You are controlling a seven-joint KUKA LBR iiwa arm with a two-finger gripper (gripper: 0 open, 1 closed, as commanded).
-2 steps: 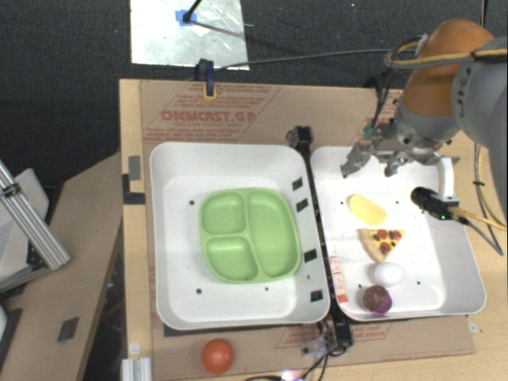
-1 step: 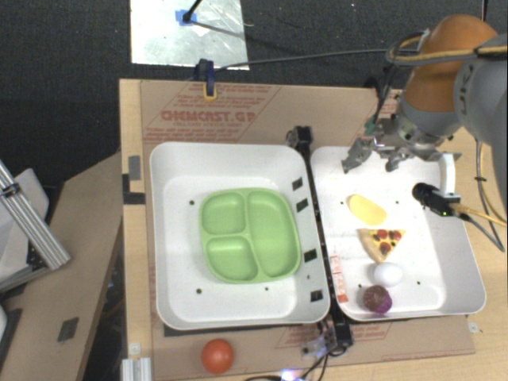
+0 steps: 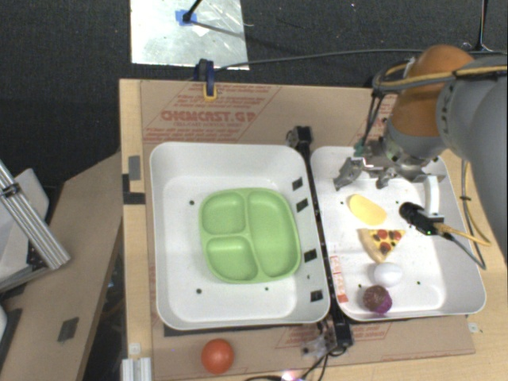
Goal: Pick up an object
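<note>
Bright, even overhead light; both white bins [image 3: 238, 161] nearly wash out, shadows soft. Foil sheet [image 3: 189, 21] glares up top. Picture's slightly soft, perhaps low resolution.

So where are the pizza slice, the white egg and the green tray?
pizza slice [image 3: 380, 242], camera view, middle of its topping.
white egg [image 3: 388, 275], camera view, its top.
green tray [image 3: 249, 235], camera view, the central divider ridge.

I see a green tray [image 3: 249, 234] in a white bin [image 3: 178, 182]. Beside it lie a yellow piece [image 3: 367, 208], a white egg [image 3: 388, 274] and a purple ball [image 3: 377, 298].
</note>
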